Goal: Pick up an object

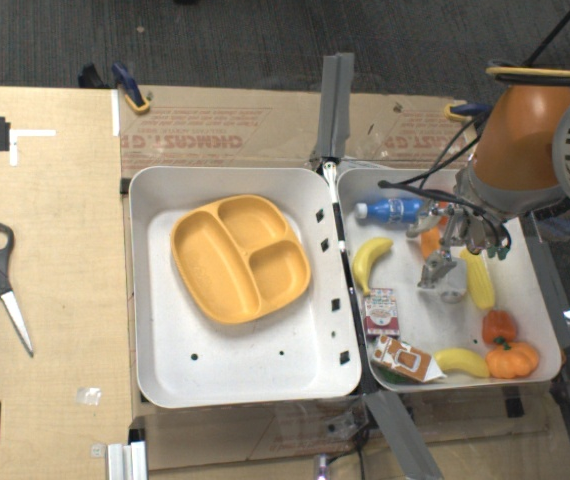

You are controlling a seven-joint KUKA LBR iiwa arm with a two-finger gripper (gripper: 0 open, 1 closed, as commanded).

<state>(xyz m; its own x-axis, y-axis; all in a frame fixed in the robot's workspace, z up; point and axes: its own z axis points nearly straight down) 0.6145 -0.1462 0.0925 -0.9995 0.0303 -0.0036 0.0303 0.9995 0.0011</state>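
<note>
Right bin (537,268) with the tool (443,270) lowered at centre, finger state not discernible — candidate objects ring it, a banana (370,262) at nine o'clock, another (479,280) at three; a slightly offset descent could nudge either aside ungrasped.

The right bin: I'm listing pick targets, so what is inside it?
The right bin holds a blue bottle, three bananas, two small cartons and orange toys. The gripper and wrist cover part of the floor.
</note>
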